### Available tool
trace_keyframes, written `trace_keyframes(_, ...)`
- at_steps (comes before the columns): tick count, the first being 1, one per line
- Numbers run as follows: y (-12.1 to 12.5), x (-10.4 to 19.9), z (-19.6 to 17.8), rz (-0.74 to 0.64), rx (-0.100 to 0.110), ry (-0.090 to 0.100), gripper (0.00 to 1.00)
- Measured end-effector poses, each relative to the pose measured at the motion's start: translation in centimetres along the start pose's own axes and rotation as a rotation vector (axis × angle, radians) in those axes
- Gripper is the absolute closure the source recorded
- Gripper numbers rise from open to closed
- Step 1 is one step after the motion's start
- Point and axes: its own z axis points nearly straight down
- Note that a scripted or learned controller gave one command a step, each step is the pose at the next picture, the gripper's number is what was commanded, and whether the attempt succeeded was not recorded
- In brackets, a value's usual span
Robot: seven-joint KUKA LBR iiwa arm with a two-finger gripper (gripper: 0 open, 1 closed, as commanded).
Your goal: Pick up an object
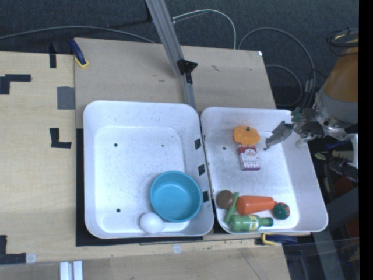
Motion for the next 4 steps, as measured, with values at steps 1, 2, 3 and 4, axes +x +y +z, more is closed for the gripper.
trace_keyframes(1, 0.0, 0.0, 0.0, 0.000, 0.000, 0.000, 0.00)
trace_keyframes(2, -0.4, 0.4, 4.4, 0.001, 0.004, 0.000, 0.00)
trace_keyframes(3, -0.8, -0.3, 10.6, 0.002, 0.006, 0.001, 0.00)
trace_keyframes(4, -0.5, -0.4, 13.3, 0.001, -0.004, 0.003, 0.00)
